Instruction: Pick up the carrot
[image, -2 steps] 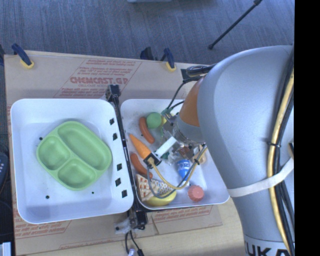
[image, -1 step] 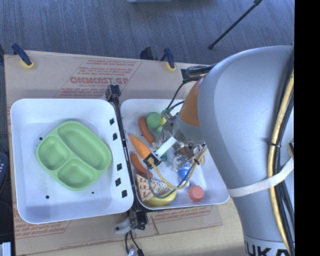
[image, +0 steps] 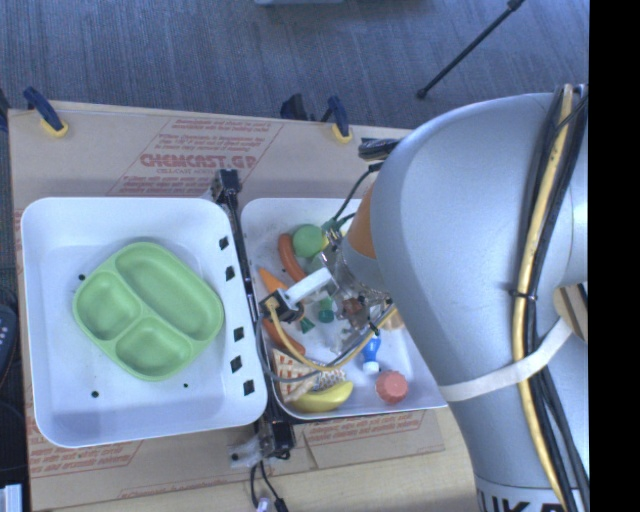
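Note:
The carrot (image: 270, 280) is an orange tapered piece lying near the left wall of the right bin (image: 262, 222); the robot's own fittings cover its lower part. My gripper (image: 345, 305) hangs low over the middle of this bin, just right of the carrot, amid a clutter of small things. The big grey arm hides the right side of the bin.
Around the gripper lie a red-orange stick (image: 290, 257), a green ball (image: 308, 240), a small green piece (image: 326, 315), a blue-and-white item (image: 372, 350), a pink-red piece (image: 392, 386) and a banana (image: 325, 397). The left bin (image: 50, 400) holds a green divided plate (image: 150, 308).

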